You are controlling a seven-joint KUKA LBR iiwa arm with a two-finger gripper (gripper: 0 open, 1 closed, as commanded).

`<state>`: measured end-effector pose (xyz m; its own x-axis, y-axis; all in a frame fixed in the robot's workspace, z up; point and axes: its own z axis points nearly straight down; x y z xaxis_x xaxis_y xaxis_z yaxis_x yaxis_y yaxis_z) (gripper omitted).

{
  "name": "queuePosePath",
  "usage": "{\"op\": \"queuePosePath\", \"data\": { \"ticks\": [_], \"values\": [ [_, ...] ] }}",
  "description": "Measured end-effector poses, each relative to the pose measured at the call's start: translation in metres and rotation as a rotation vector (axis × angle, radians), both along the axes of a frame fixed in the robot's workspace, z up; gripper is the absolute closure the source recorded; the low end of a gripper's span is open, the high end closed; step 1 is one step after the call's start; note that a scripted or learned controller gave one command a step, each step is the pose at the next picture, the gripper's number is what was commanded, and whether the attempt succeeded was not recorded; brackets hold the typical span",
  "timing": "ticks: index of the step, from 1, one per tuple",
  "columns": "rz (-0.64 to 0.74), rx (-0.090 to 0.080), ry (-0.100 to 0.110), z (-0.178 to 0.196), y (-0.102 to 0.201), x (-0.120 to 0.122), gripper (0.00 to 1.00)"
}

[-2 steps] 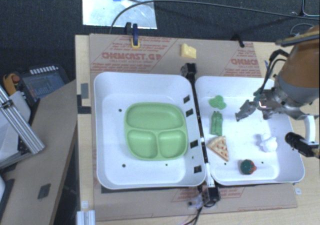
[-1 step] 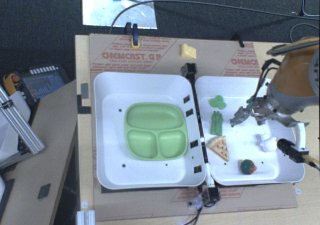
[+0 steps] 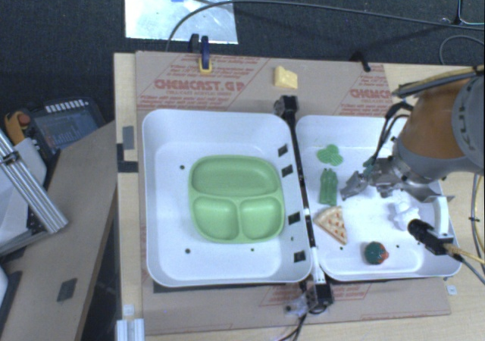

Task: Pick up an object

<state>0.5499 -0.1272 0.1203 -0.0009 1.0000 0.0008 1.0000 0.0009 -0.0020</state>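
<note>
The right bin (image 3: 356, 129) holds several small objects. A green leafy piece (image 3: 329, 154) lies near its back left, with a green stalk-like piece (image 3: 327, 186) just in front of it. A pizza slice (image 3: 332, 223) lies by the front left. A red and green ball (image 3: 375, 253) sits at the front, and a white lump (image 3: 400, 215) rests toward the right. My gripper (image 3: 358, 183) hangs low over the bin's middle, pointing left, a short way right of the green stalk. Nothing shows in its grasp.
The left bin (image 3: 163, 180) holds a green divided plate (image 3: 233, 199). A yellow wedge (image 3: 286, 76) lies on the cardboard behind the bins. The grey arm with its orange band (image 3: 436, 123) covers the right bin's right side. A blue clamp (image 3: 203, 50) stands at the back.
</note>
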Motion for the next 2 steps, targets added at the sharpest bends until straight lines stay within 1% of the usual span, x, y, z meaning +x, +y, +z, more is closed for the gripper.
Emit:
{"op": "queuePosePath", "data": {
  "ticks": [1, 2],
  "values": [
    [0.001, -0.001, -0.004, 0.013, -0.001, 0.001, 1.00],
    [0.003, -0.002, -0.009, 0.077, 0.000, 0.005, 1.00]
  ]
}}
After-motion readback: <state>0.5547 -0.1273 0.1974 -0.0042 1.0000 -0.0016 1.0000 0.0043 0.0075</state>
